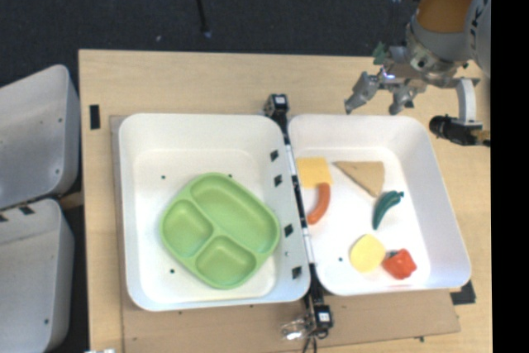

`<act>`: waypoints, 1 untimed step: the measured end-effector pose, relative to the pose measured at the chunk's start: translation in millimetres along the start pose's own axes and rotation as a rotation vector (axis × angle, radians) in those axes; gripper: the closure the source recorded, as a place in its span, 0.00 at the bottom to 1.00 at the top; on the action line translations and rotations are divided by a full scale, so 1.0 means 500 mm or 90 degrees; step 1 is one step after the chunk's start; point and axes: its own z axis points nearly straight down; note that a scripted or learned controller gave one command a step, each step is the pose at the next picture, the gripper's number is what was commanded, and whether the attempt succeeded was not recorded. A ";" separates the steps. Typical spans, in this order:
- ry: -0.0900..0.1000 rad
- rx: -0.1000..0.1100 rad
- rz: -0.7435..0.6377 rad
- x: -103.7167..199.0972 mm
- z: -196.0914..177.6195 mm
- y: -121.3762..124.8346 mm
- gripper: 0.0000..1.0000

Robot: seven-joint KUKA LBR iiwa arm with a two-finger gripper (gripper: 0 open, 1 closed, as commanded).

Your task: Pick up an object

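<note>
The right bin (430,146) holds a yellow cheese square (314,172), an orange-red sausage (320,203), a tan bread wedge (365,175), a dark green pepper (385,206), a yellow lemon (367,253) and a red pepper (400,263). My gripper (380,96) hangs above the far rim of the right bin, at the upper right, with its two fingers spread apart and nothing between them. It is well clear of all the objects, closest to the bread wedge.
The left bin (136,153) holds a green divided plate (219,229). A row of clips (289,202) runs down the seam between the two bins. The wooden bench (207,83) shows bare behind the bins. White chairs (33,136) stand at the left.
</note>
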 end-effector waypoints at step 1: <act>-0.001 -0.009 -0.001 0.000 -0.018 0.004 0.00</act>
